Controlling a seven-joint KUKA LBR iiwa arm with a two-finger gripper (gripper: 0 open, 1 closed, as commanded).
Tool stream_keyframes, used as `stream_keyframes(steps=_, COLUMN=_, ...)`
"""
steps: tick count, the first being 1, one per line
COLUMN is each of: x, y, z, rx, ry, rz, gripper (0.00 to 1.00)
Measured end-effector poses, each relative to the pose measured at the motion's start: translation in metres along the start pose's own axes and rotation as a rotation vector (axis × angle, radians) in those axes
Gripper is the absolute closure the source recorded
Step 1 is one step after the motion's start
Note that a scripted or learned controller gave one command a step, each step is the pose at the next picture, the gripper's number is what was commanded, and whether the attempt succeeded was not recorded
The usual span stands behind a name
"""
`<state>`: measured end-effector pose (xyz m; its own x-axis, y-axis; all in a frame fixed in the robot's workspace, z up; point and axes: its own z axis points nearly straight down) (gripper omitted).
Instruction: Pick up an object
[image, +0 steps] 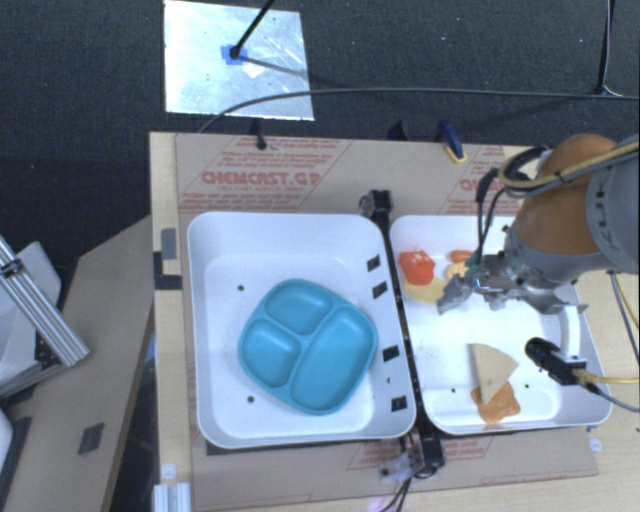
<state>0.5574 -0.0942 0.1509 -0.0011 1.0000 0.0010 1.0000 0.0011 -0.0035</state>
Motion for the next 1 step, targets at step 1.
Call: stream_keyframes(steps=1, x=0.0, y=-0.006, z=0.0616, rx=0.0, ry=0.0, rz=0.001, gripper=0.0)
